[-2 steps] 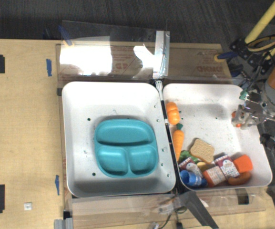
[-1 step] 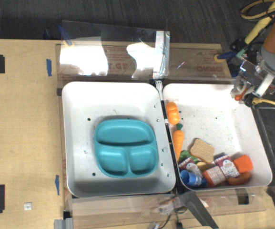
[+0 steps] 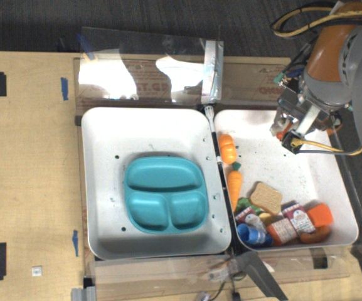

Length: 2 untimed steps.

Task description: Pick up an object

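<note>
Hanging over the far end of the right bin (image 3: 347, 187), the claw (image 3: 285, 129) sits close to that bin's back wall. From where I stand I cannot tell whether it is open or closed, and nothing shows in its grip. Beneath and just in front of it the white floor is bare, so there is open room across the bin's middle.

The things to pick crowd the near end and the left wall. A small orange fruit (image 3: 226, 148) and a carrot (image 3: 234, 184) lie along the divider. Nearer me a slice of toast (image 3: 266, 197), two little cartons (image 3: 290, 223), a blue piece (image 3: 253, 234) and an orange block (image 3: 320, 216) are packed together, touching.

The left bin (image 3: 99, 143) holds a teal divided tray (image 3: 165, 193) near its centre, with white margin all round. Both bins rest on a brown bench (image 3: 24, 187).

The arm (image 3: 350, 68) reaches in from the right, its orange band (image 3: 327, 58) above the wrist, which is bent downward towards the bin.
</note>
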Motion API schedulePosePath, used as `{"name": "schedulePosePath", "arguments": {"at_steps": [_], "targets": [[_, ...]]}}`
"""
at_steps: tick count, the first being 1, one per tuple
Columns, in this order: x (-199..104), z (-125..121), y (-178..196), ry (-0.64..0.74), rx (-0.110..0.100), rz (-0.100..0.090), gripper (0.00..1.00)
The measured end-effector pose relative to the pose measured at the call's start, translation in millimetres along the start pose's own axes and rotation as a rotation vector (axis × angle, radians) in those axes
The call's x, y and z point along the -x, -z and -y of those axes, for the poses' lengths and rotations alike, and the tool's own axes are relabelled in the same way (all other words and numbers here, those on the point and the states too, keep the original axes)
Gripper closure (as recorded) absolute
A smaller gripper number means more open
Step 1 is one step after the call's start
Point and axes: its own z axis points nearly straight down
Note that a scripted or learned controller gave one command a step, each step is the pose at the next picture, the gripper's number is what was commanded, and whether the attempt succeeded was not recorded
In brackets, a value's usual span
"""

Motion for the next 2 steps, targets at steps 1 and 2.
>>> {"name": "schedulePosePath", "arguments": {"at_steps": [1, 2], "targets": [[-23.8, 90.8, 10.9, 0.217, 0.001, 0.000, 1.00], [-31.1, 67.7, 12.3, 0.329, 0.006, 0.001, 1.00]]}}
